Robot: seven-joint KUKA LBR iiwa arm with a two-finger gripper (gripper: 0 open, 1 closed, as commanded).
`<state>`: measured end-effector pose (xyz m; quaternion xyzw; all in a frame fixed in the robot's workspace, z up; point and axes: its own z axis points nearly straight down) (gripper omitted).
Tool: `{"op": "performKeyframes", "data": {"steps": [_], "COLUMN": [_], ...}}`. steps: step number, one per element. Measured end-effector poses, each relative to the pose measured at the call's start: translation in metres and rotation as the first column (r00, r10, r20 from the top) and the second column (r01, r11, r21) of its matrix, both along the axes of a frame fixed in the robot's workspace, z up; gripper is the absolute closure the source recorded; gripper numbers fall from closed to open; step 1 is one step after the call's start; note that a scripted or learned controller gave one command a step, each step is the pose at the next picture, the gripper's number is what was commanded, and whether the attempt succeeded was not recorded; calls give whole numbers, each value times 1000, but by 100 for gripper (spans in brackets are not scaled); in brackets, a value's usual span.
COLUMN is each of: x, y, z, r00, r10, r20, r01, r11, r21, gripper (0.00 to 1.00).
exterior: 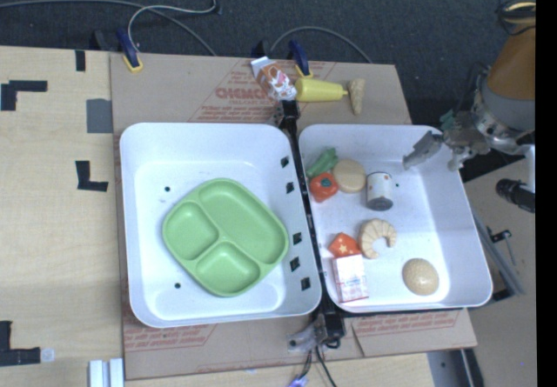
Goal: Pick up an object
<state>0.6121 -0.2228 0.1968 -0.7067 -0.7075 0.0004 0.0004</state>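
The right bin (452,229) holds several small items: a green vegetable (320,161), a red tomato (323,188), a tan round bun (350,176), a grey can (379,190), a croissant (378,236), an orange-red piece (345,245), a white and red carton (351,278) and a tan ball-shaped roll (420,276). My gripper (438,153) hangs over the bin's upper right corner, to the right of the can. Its fingers stand apart with nothing between them.
The left bin (144,168) holds a green divided plate (224,237). Behind the bins on the cardboard lie a yellow banana-like toy (318,90) and a small printed packet (273,78). Blue clamps and cables sit along the bench's far edge.
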Motion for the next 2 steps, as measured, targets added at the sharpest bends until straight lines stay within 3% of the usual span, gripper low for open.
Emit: {"op": "performKeyframes", "data": {"steps": [1,2], "x": [31,33], "y": [62,63], "z": [-107,-95], "r00": [1000,1000], "r10": [1,4], "r20": [9,14], "r01": [-1,-4], "r11": [1000,1000], "r21": [-2,-1], "gripper": [0,100]}}
